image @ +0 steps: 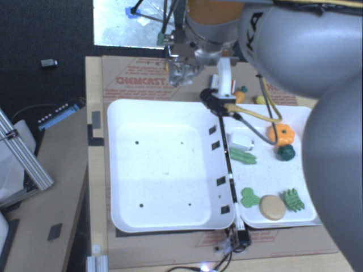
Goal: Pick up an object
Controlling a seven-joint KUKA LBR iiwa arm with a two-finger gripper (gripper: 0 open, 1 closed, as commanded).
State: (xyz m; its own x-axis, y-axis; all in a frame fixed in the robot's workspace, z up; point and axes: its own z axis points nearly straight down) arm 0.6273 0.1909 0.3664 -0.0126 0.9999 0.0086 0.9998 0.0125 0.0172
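Observation:
The right bin (300,117) holds several small things: a white block (241,142), a green pod (244,158), an orange ball (283,134), a dark green ball (285,152), a green lump (249,197), a tan round piece (273,207) and a green ridged piece (293,199). My gripper (181,73) hangs over the cardboard behind the left bin's back edge, apart from all of these. Nothing shows in its grasp. The big grey arm covers the right bin's far right part.
The left bin (161,163) lies under and in front of the gripper. A black divider strip (227,163) runs between the bins. A yellow cable (255,117) loops over the right bin's back. Small yellow and orange bits (260,100) lie near its back rim.

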